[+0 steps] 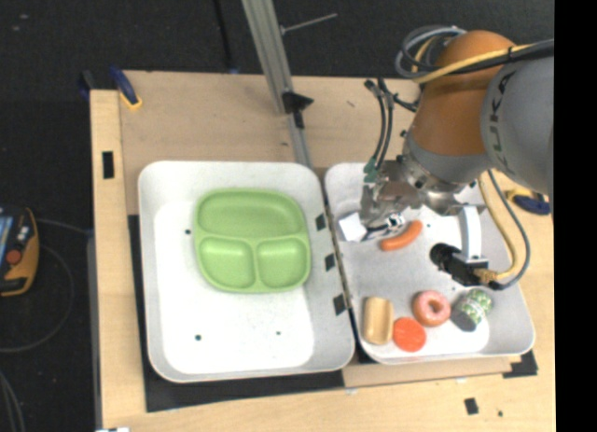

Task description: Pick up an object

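My gripper [381,218] hangs low over the far left part of the right bin [508,341], under the orange wrist band. Right beside its tip lies an orange sausage-shaped toy [401,237], touching or nearly touching the fingers. A white flat piece [350,229] lies just left of the tip. Along the bin's near side sit a tan bread-like block [376,319], a red-orange round toy [409,334], a pink donut [431,307] and a green-and-white ball [473,308]. The view does not show anything held between the fingers.
The left bin [168,327] holds a green divided plate [252,239]. A black part with cables [450,262] and a white bracket [469,234] hang off the arm over the right bin. A metal post [270,48] rises behind the bins.
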{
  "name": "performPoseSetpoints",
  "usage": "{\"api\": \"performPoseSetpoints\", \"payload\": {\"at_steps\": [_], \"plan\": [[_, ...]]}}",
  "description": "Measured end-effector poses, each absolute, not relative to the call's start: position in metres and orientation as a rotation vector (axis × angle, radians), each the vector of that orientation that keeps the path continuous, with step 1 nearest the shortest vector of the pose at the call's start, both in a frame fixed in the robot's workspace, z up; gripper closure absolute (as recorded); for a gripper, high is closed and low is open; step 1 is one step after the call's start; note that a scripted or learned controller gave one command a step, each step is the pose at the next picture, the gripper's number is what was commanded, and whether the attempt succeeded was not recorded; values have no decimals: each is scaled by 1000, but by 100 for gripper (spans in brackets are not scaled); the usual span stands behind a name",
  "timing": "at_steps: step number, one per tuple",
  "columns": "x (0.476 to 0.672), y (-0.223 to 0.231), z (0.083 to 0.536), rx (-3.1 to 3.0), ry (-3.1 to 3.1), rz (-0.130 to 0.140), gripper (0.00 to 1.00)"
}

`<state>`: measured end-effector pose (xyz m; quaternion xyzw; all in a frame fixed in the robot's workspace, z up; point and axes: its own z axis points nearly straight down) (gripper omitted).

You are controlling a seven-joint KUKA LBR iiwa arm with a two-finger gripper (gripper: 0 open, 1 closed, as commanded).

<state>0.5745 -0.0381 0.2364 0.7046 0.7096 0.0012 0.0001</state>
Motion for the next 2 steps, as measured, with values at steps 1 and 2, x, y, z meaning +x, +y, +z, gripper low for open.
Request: {"api": "performPoseSetpoints", "payload": {"at_steps": [1, 2], "plan": [[556, 9, 228, 2215, 2229, 1, 100], [533, 57, 225, 2214, 2230, 1, 100]]}}
